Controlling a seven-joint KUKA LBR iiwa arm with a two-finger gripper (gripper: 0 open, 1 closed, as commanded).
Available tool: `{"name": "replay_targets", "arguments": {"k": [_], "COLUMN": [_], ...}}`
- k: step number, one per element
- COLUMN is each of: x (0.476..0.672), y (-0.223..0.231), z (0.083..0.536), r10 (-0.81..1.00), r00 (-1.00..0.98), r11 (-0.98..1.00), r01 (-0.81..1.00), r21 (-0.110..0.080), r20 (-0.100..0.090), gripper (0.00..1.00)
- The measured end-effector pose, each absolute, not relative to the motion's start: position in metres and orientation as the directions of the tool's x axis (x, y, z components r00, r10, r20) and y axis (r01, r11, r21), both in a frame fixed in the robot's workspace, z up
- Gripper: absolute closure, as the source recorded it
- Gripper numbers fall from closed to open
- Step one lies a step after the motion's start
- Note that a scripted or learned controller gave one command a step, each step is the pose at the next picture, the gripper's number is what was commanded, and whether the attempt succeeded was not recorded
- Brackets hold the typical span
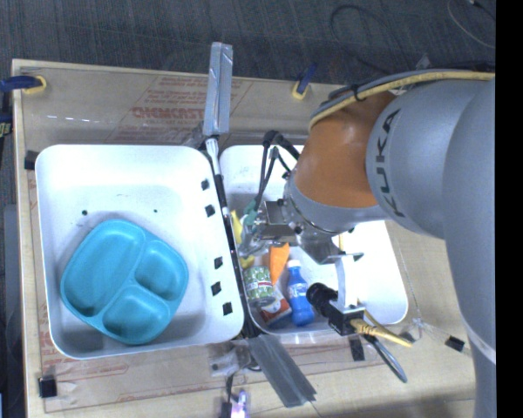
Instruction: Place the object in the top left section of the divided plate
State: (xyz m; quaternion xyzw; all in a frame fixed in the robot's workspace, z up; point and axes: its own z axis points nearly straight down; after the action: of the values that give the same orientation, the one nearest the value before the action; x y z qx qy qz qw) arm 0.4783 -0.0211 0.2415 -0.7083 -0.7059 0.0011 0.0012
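Observation:
A light blue divided plate (125,279) with three sections lies in the left bin (113,168), toward its front left. My gripper (256,225) is low in the right bin (392,299), close to the wall between the bins and just behind a pile of small things. The pile holds an orange item (279,259), a blue bottle with a white cap (298,300), a green-patterned packet (260,284) and something red (275,308). The arm hides much of the right bin. I cannot see anything held in the gripper.
A yellow item (237,224) pokes up beside the gripper at the dividing wall. The grey arm with its orange band (340,159) hangs over the right bin's back half. Black clips (216,264) line the wall between the bins.

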Motion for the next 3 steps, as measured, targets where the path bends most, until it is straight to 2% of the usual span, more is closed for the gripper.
{"name": "replay_targets", "arguments": {"k": [1, 2, 3], "x": [0.476, 0.476, 0.500], "y": [0.139, 0.217, 0.129], "z": [0.274, 0.092, 0.166], "r10": [0.991, 0.999, 0.998], "r00": [0.131, -0.034, -0.062], "r11": [-0.131, 0.034, 0.062], "r01": [0.991, 0.999, 0.998], "r21": [-0.004, -0.001, -0.004], "r20": [-0.001, 0.000, -0.001], "gripper": [1.00, 1.00, 1.00]}}
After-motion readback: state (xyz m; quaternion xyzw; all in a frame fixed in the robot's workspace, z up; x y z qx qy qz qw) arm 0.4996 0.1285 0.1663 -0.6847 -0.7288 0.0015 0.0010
